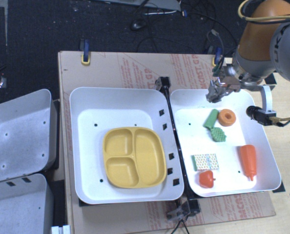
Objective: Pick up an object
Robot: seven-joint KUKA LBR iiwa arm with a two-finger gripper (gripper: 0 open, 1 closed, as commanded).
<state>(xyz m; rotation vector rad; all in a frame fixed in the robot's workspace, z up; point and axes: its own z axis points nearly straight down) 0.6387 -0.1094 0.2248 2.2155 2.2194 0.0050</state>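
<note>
In the right bin (269, 145) we find bare floor along the left side and centre. The brush (215, 126), ring (227, 117), bottle (248, 161), card (205, 161) and pepper (206, 179) crowd the rest. A yellow tray (134, 157) fills the left bin's (84, 130) middle.

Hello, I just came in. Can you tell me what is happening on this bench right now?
A robot arm reaches in from the right, and its gripper hovers over the far edge of the right bin. It holds nothing visible. In that bin lie a green brush, an orange ring, an orange carrot, a patterned square pad and a red pepper. The left bin holds a yellow divided plate. Nothing is picked up yet.
</note>
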